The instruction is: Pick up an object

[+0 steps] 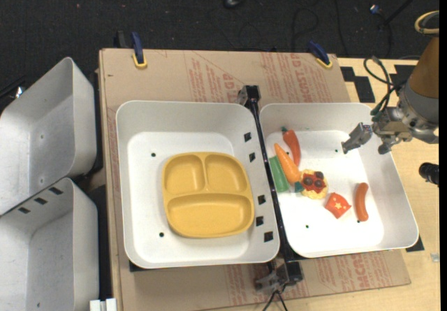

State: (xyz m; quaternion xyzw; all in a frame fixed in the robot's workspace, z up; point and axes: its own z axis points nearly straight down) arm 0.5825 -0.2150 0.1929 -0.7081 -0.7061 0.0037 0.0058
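Note:
The right bin holds several toy foods. A red pepper and an orange carrot lie by its left wall, with a green piece beside them. A yellow pastry with dark berries sits mid-bin, a red wedge just below it, and a brown-red sausage to the right. My gripper hovers over the bin's upper right part, open, with nothing between its fingers. It is above and to the right of all the foods.
The left bin holds a yellow divided plate. A black divider runs between the bins. Two grey tubs stand off the bench at the left. Blue clamps grip the board's far edge.

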